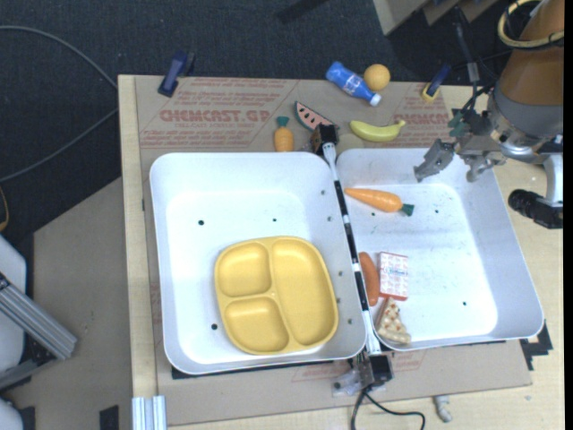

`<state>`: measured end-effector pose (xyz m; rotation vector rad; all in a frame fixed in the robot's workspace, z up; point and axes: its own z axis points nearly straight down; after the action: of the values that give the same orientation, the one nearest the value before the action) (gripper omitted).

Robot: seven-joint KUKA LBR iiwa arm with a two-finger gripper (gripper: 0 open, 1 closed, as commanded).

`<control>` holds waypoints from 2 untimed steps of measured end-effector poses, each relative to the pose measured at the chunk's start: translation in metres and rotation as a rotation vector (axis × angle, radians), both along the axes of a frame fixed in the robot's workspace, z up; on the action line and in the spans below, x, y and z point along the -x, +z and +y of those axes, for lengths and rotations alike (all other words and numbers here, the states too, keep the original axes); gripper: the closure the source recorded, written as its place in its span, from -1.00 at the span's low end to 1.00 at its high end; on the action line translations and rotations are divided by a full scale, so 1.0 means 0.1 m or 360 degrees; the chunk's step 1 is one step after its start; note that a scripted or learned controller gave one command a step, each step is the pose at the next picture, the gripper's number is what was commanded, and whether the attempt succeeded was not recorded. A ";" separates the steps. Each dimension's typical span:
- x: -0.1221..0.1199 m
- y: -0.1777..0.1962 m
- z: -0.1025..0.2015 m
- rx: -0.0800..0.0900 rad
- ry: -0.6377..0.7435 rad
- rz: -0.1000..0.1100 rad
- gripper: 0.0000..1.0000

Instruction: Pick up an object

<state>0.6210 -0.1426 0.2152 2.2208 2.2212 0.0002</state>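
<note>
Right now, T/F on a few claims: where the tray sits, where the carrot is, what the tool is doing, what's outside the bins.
1. The yellow tray lies in the left bin. True.
2. The carrot lies in the left bin. False: it lies in the right bin, near its upper left.
3. The tool holds the carrot. False: it is over the right bin's upper edge, apart from the carrot.
4. A banana lies on the bench outside the bins. True.
5. The blue bottle lies inside the right bin. False: it lies on the bench beyond the bins, beside an orange ball.
</note>
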 end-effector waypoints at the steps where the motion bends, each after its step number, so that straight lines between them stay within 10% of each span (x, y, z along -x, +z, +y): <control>1: -0.23 -0.51 0.13 -0.0003 0.0001 0.0007 -1.00; 2: -0.29 -1.15 0.20 0.0000 0.0001 -0.0018 -1.00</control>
<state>0.6501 -0.1227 0.1004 2.2145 2.2161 0.0132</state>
